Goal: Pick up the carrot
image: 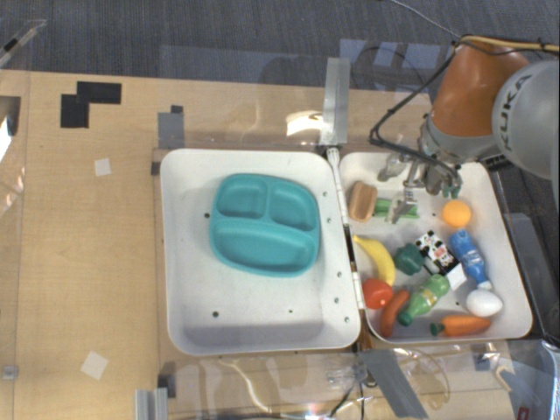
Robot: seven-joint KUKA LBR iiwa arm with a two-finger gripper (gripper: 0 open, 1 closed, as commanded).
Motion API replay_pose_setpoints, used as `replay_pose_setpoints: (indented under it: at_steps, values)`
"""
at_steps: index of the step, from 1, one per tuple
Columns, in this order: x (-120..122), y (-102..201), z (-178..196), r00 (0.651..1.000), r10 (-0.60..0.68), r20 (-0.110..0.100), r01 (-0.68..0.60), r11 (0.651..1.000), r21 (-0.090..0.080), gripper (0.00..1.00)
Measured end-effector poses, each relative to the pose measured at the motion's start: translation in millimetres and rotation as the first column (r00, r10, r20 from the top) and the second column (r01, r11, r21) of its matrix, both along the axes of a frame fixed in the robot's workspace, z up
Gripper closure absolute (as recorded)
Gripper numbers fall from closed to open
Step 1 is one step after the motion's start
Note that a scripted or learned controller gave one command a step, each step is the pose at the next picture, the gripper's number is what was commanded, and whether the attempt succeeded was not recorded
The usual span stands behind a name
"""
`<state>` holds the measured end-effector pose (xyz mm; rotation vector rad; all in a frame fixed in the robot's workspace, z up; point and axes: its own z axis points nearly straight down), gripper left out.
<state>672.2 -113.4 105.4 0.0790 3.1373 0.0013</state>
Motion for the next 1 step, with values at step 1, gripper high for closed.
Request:
replay_pose_setpoints:
  at_steps: [1]
  values:
    - [-25.0,-45.8,-6.4,0.951,0.309,0.005,-0.309,0.951,-0.006,0.0]
